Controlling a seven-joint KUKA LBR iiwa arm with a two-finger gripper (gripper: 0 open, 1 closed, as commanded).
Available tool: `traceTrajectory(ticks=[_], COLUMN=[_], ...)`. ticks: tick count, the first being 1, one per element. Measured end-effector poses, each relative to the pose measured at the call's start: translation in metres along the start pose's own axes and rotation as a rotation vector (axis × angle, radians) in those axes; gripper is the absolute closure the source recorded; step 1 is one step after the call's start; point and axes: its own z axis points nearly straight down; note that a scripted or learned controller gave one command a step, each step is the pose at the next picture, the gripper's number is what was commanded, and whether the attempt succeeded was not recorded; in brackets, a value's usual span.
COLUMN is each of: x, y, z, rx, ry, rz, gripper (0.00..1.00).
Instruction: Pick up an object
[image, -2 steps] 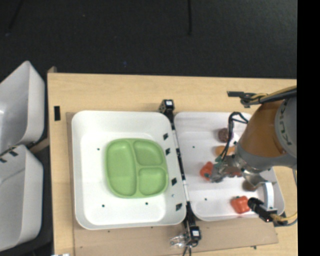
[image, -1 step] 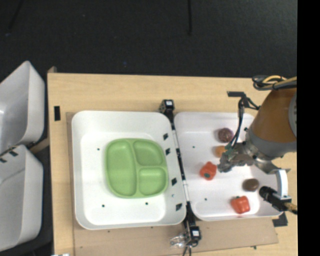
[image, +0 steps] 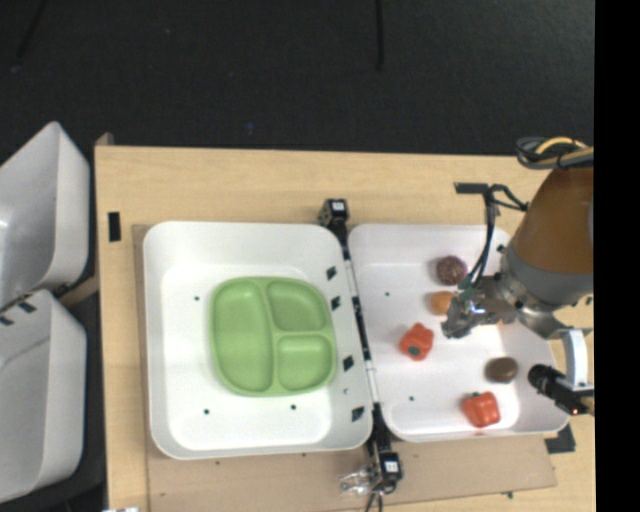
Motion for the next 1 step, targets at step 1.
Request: traceTrajectory(ticks=[1], x=[0.0415], y=[0.0036], z=[-0.0065], rx=[0.001], ry=[0.001], rz=[-0.003], gripper=[1.00])
